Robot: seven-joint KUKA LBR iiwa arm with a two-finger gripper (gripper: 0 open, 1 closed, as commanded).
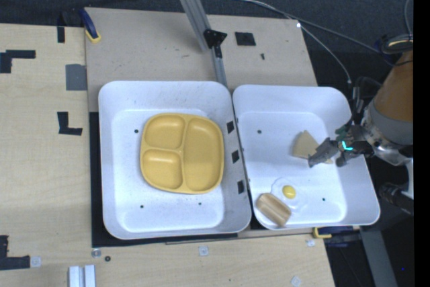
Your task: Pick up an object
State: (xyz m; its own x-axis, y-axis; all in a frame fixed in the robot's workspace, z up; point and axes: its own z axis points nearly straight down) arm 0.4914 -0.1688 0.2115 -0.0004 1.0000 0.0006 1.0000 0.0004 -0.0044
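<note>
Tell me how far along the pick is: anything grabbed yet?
Done: the gripper has reached into the right bin, beside the tan wedge. In hand: nothing visibly lifted; the wedge, the fried egg and the bread roll lie on the bin floor. Left: grasp one and raise it. The yellow divided plate sits in the left bin.

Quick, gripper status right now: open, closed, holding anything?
Gripper: cannot be told whether open or closed; it sits low in the right bin, its tip against the tan wedge-shaped piece, with no grasp visible.

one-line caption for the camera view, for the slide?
Pincer beside tan wedge in right bin; yellow divided plate in left bin.
</note>
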